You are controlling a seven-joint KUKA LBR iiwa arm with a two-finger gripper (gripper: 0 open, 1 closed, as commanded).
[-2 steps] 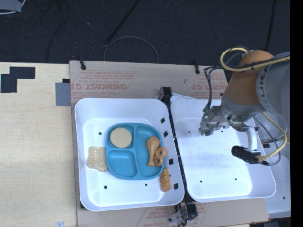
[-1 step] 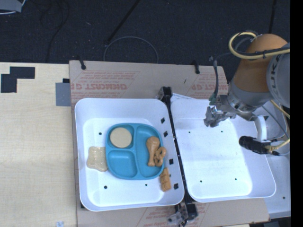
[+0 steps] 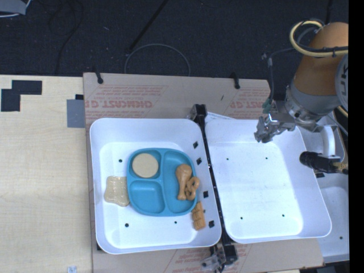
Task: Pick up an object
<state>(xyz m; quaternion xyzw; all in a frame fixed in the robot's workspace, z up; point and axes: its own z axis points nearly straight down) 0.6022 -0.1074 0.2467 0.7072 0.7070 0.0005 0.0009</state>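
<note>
In the left bin (image 3: 108, 135) lies a blue divided plate (image 3: 152, 201). A round tan cookie (image 3: 145, 165) rests in its upper left compartment and a tan pretzel-like piece (image 3: 186, 182) in its right compartment. A pale cracker-like piece (image 3: 116, 190) sits on the bin floor just left of the plate. A small brown piece (image 3: 198, 216) lies at the plate's lower right. My gripper (image 3: 265, 131) hovers over the far edge of the right bin (image 3: 273, 186), well away from these objects, with nothing visible in it.
A black divider (image 3: 207, 175) runs between the two bins. Both bins sit on a cardboard sheet (image 3: 170, 95). A pale wooden bench surface (image 3: 40, 175) extends to the left. Cables lie on the dark floor behind.
</note>
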